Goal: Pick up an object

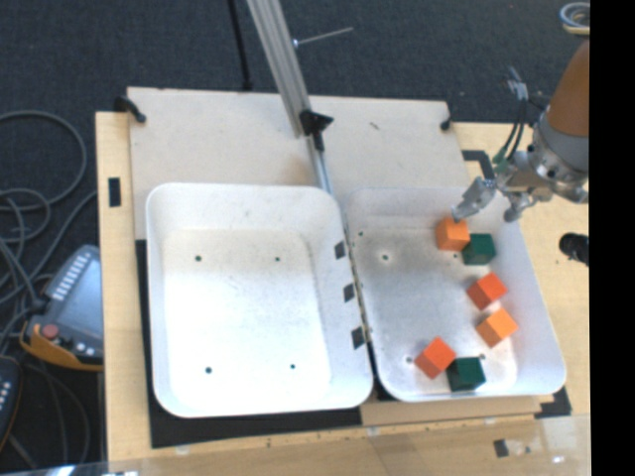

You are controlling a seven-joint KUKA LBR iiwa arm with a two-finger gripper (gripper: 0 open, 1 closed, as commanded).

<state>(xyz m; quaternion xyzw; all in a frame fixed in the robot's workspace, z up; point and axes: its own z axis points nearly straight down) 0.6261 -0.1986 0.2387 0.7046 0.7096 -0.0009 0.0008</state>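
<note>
**Hovering claw above the right bin's far corner**

Watching the feed, I see my claw [493, 201] spread open, holding nothing, just above an orange cube [452, 234] in the right bin [397, 296]. That cube sits turned corner-on, no long axis, touching a green cube [479, 249].

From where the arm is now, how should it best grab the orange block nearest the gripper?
Come straight down on the orange block and pinch its two free sides, upper left and lower left. The green block appears to touch its right side, so fingers likely won't fit there. The gripper hangs just above it.
</note>
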